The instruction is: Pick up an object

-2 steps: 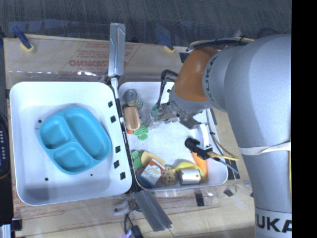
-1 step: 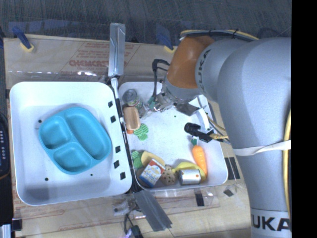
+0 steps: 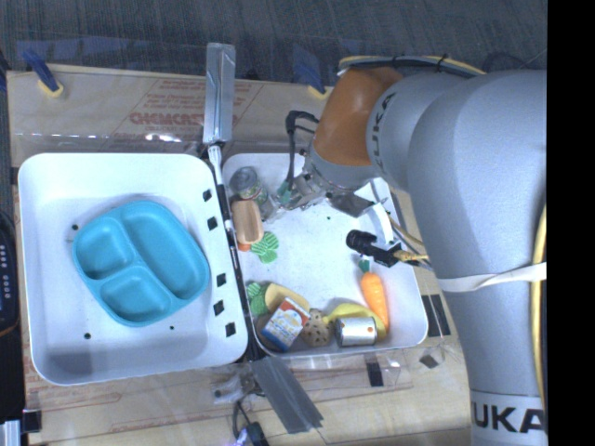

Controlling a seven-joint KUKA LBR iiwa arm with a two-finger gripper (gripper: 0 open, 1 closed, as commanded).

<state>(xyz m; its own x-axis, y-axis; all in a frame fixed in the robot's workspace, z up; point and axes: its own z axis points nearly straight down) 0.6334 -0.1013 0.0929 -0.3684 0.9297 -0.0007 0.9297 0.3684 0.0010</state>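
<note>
Fingers: you cannot tell whether they are apart or together; the gripper (image 3: 296, 193) sits low in the right bin (image 3: 316, 249), near its far left corner, and its tip is too small and cluttered to read.
Holding: you see nothing between them.
Nearest things: a grey tin (image 3: 244, 182) lies just left of the tip; a tan cylinder (image 3: 246, 222) lies a little nearer you and to the left, its long axis running away from you, alongside the bin's left wall.
Other candidates: an orange carrot (image 3: 374, 299) lies by the right wall, its long axis running near to far; a banana (image 3: 344, 312), a silver can (image 3: 356, 332), a small carton (image 3: 284, 325) and a brown die (image 3: 316, 329) crowd the near edge, well apart from the tip.
Left bin: it holds a blue divided plate (image 3: 139, 260).
Coming move: you would judge the tin or cylinder the shortest reach, leftward.
Writing: "KUKA" reads on the arm (image 3: 465, 203), lower right; faint red print on the bench (image 3: 139, 110) is not legible.
</note>
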